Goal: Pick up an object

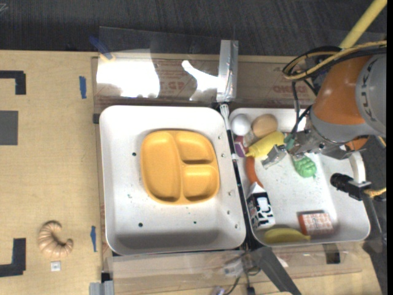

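Observation:
My gripper hangs low over the upper middle of the right bin, under the grey arm with its orange band. It is right next to a yellow object on its left and a green object on its right. I cannot tell whether it touches either of them. Close by at the bin's top are a white ball and a tan egg-shaped thing.
The right bin also holds an orange piece by its left wall, a black-and-white carton, a yellow banana and a red-brown box. A yellow divided plate lies in the left bin. A croissant lies on the bench at far left.

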Motion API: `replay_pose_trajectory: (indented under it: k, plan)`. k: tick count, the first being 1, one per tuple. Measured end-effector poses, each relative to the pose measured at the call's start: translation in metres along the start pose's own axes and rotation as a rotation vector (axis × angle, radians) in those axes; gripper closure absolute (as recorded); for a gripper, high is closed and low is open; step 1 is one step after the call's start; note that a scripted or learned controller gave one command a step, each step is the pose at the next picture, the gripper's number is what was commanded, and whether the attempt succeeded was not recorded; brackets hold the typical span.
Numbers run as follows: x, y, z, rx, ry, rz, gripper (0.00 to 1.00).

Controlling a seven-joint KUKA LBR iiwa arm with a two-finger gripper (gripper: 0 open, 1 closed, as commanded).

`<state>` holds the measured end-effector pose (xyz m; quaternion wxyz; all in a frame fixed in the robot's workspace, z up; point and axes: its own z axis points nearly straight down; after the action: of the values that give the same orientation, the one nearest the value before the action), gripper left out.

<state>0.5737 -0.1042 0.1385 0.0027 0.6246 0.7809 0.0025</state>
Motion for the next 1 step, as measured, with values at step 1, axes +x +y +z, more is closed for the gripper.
replay_pose_trajectory:
  k: [1]
  plan:
    - [-0.0453,0.0733,0.0473,0.025,0.005,0.227,0.0]
